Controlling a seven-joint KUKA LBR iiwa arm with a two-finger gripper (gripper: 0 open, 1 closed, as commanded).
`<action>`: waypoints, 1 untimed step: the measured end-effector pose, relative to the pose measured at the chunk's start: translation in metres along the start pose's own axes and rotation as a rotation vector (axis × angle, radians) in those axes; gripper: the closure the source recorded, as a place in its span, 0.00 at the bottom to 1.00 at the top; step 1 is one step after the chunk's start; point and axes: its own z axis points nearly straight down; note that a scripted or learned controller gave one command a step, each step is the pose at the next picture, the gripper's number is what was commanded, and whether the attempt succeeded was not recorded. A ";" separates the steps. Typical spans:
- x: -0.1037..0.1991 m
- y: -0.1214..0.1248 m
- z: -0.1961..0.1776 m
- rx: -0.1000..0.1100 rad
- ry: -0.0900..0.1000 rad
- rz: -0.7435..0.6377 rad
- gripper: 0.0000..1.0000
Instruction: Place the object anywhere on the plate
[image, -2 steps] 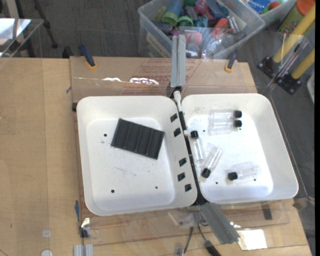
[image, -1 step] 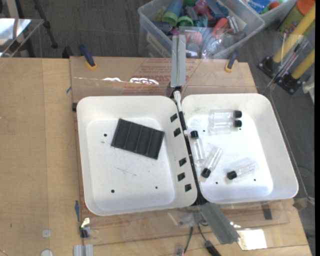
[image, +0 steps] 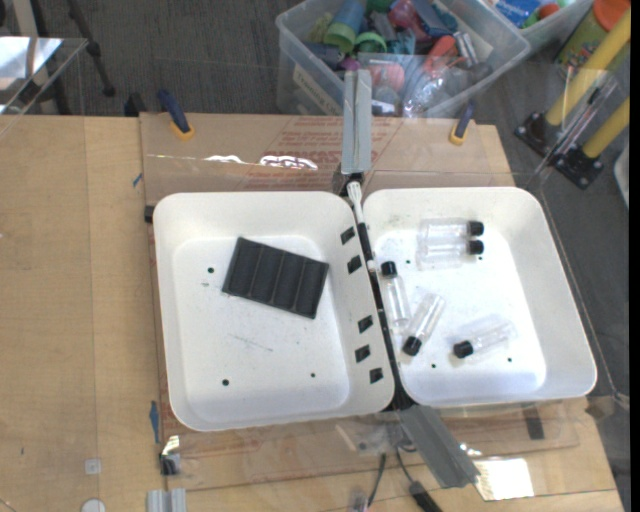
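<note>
A light wooden desk (image: 60, 300) carries two shallow white plastic bins side by side, their inner rims touching along the middle. The left bin (image: 260, 355) and the right bin (image: 535, 300) are alike in shape, with rounded corners. A row of small black clips (image: 364, 322) runs along the seam where they meet.

Beyond the bins, at the far edge, stands a clear plastic tote (image: 400, 50) packed with brightly coloured items. A grey metal bar (image: 356, 120) runs from in front of it to the far end of the seam.

In the left bin lies a dark grey ribbed rectangular plate (image: 275, 277). It is flat on the bin floor in the far half, turned slightly askew, and nothing rests on it.

The objects are five clear plastic vials with black caps, all lying on their sides in the right bin, well apart from the plate. Two vials (image: 445, 241) lie close together and parallel in the far part, caps to the right. A third vial (image: 394, 292) lies just beside the seam, cap at the far end. A fourth vial (image: 424, 320) is close to its right, slanted, cap at the near end. The fifth vial (image: 485, 336) lies nearer the right side, cap to the left.

An orange clamp (image: 179, 124) sits at the far left.
</note>
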 end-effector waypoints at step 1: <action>0.001 0.001 -0.011 -0.004 -0.004 -0.002 1.00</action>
